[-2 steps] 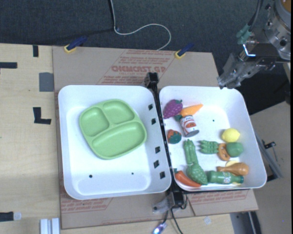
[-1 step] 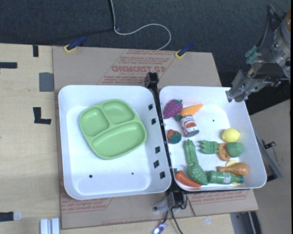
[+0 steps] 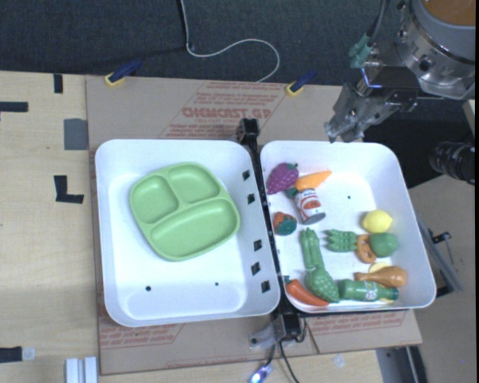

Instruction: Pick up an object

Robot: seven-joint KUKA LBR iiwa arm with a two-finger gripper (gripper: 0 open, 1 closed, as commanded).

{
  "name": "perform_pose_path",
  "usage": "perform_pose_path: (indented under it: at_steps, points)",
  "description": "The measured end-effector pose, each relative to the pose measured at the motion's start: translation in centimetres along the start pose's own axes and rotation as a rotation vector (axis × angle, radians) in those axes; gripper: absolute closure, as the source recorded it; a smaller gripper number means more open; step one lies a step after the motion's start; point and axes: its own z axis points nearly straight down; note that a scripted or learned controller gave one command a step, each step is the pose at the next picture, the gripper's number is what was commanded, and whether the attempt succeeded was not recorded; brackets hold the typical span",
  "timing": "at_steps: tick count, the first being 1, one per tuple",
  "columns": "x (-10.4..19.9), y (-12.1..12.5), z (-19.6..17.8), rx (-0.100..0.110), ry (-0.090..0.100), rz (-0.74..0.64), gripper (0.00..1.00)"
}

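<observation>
The right bin (image 3: 399, 183) holds the toy food. The small can (image 3: 309, 204) near its left wall stands clear enough to pinch across its sides; it is probably light, stiff and slick. The lemon (image 3: 377, 221) touches the green ball (image 3: 384, 243). The gripper (image 3: 350, 128) hangs above the bin's far rim, carrying nothing.

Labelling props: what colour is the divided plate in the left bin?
Light green, plain, no pattern. The plate shows best in the camera view.
</observation>
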Motion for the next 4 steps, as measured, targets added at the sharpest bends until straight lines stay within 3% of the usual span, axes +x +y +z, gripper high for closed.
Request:
perform_pose_path:
  at_steps: [1,2,3,4]
  points:
    - [-6.0,-0.2,8.7,0.014,-0.002,0.013,1.0]
    - [9.1,0.9,6.8,0.003,0.001,-0.009,1.0]
    - [3.0,-0.1,10.3,0.009,-0.003,0.011,1.0]
    - [3.3,0.0,9.2,0.007,-0.002,0.004,1.0]
